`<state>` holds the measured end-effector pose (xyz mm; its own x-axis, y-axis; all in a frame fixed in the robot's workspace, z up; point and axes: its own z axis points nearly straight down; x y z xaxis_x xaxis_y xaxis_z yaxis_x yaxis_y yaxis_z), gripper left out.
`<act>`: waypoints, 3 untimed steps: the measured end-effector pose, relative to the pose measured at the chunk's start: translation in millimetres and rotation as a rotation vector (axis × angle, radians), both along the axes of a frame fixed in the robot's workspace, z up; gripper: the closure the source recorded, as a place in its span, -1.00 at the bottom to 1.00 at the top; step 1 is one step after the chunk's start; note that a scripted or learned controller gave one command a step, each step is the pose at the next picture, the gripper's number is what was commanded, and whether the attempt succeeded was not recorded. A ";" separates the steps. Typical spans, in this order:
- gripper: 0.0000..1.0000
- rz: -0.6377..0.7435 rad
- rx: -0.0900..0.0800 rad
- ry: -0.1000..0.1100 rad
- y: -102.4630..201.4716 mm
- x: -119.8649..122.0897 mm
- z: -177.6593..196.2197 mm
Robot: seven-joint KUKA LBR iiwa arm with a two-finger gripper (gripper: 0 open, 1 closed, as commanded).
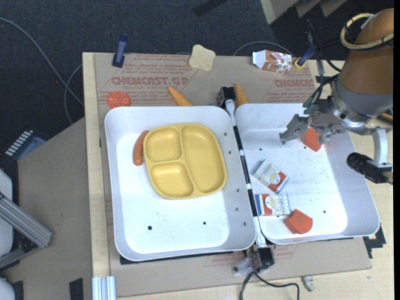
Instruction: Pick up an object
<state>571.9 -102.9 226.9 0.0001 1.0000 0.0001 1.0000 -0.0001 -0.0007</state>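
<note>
The gripper [307,132] sits over the far part of the right bin [356,220], and an orange block [312,139] shows between its fingers [291,133]; it appears clenched on the block. The block looks small, light and stiff, probably smooth plastic (may slip if held by a corner), so flat opposite faces are the better hold. A similar orange block [299,221] and two small cartons [270,175] [271,204] lie loose nearer the front. Whether the held block touches the bin floor cannot be told. The wrist hides the far fingertip. The left bin [125,224] holds a yellow tray [184,160] with a sausage [138,149] beside it.
</note>
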 end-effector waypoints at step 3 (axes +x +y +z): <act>1.00 0.002 -0.008 -0.017 -98.0 77.3 -115.8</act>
<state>649.2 -201.0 111.1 -0.0019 1.0000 -0.0077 0.9999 0.0020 0.0164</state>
